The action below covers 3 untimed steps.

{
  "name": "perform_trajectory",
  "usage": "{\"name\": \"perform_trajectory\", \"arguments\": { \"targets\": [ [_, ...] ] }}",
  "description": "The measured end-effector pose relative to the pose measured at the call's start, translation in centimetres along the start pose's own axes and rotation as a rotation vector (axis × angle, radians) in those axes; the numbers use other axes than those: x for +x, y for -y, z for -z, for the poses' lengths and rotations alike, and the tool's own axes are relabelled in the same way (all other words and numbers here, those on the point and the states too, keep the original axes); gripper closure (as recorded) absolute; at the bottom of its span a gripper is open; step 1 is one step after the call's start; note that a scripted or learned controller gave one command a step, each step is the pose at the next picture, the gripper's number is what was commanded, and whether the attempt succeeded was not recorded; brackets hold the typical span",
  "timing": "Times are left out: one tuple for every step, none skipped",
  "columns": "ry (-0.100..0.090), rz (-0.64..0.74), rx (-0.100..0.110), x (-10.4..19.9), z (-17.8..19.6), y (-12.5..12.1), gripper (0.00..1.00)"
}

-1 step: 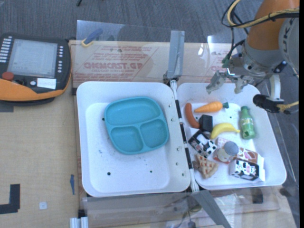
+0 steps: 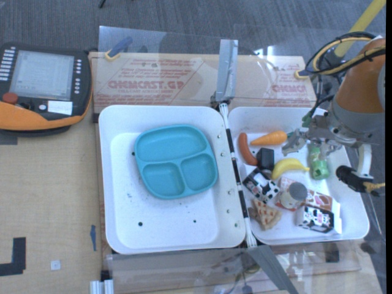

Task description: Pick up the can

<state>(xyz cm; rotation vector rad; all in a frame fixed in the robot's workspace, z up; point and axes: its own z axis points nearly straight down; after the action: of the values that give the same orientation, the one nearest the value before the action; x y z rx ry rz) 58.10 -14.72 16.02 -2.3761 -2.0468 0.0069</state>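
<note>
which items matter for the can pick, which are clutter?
Job: can, gripper, right bin.
Clutter: blue plate, left bin, banana, carrot, sausage, pizza slice, green bottle, milk carton, pendant.

bench (image 2: 49, 188) | 2 white bins: L (image 2: 116, 182), R (image 2: 355, 225) | pendant (image 2: 40, 87) top-L

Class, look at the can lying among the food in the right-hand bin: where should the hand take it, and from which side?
Grip the can across its round side wall, coming straight down from above. Its silver end faces up and toward the camera, and the banana, pizza slice and carton crowd it, so a sideways approach looks blocked.
</note>
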Motion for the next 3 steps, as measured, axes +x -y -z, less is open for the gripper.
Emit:
{"name": "perform_trajectory", "arguments": {
  "targets": [
    [-0.007,-0.196,-0.022,-2.5,-6.8,5.8,0.00],
    [-0.009,-0.200,-0.027,-2.5,-5.7,5.6,1.00],
    [0.001,-0.076,-0.003,-1.7,6.3,2.2,1.00]
  ]
}}
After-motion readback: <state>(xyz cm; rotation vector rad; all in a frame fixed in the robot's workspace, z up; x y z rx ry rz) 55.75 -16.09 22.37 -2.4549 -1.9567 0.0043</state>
